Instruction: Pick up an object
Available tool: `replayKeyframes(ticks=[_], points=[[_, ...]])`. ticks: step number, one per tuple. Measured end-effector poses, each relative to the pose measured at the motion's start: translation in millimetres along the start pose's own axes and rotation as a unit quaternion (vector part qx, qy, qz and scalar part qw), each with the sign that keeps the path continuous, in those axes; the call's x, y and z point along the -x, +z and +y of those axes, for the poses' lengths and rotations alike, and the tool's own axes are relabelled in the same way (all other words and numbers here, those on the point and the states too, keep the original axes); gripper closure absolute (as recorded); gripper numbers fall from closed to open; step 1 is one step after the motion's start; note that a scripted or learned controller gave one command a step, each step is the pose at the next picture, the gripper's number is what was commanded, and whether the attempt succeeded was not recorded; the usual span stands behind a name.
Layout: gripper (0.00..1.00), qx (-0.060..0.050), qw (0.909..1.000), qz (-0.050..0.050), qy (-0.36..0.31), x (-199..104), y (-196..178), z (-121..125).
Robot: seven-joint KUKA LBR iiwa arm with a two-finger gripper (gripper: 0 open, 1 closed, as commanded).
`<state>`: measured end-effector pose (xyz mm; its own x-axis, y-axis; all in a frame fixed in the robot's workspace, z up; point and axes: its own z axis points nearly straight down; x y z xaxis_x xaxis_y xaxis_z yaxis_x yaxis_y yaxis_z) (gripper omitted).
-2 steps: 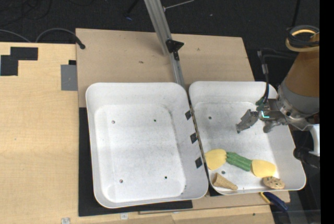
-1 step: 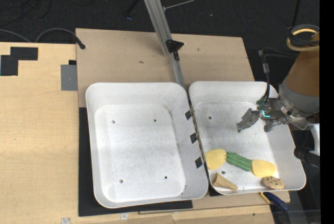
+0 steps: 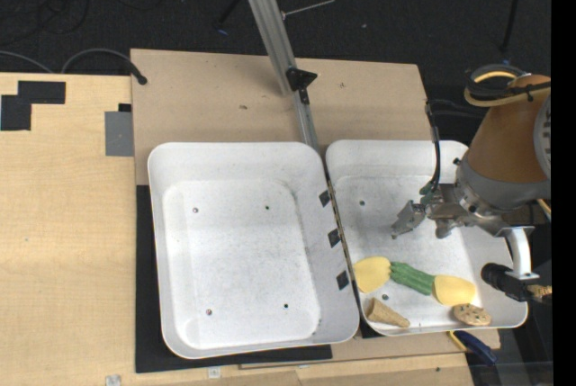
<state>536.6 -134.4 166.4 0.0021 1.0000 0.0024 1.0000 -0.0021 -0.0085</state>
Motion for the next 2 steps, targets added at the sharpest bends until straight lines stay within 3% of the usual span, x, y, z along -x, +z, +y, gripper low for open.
replayKeyframes(ticks=[2], points=[[0.0, 0.003, 1.0, -0.001, 0.001, -3.9, 74.0, 3.7]])
